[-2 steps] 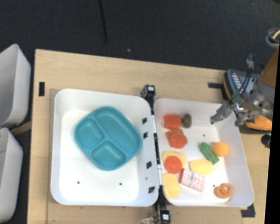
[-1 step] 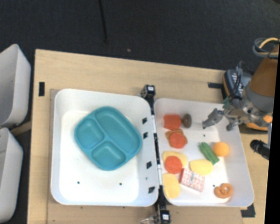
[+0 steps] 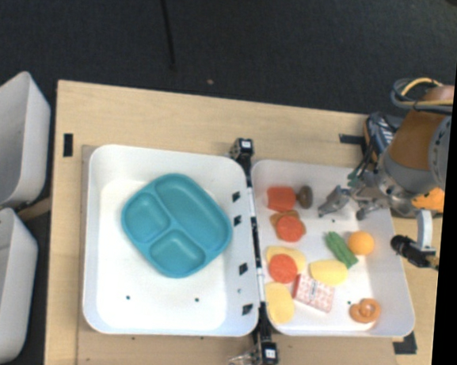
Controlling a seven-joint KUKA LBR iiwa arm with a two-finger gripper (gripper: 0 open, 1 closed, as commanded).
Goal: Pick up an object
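The right bin (image 3: 392, 307) holds several toy foods. Among them are a red-orange block (image 3: 281, 197), a small brown piece (image 3: 304, 195), a red-orange disc (image 3: 290, 228), a green pickle (image 3: 339, 249) and an orange ball (image 3: 361, 243). A yellow lemon (image 3: 328, 271) and a pink box (image 3: 314, 293) lie nearer the front. My gripper (image 3: 349, 206) hovers over the bin's back part, right of the brown piece and above the pickle. Its fingers are spread open with nothing between them.
The left bin (image 3: 107, 294) holds a teal divided plate (image 3: 177, 223). In the right bin's front part lie a red tomato (image 3: 282, 267), a yellow piece (image 3: 279, 301) and a small donut (image 3: 365, 310). A ridge with black clips (image 3: 249, 243) separates the bins.
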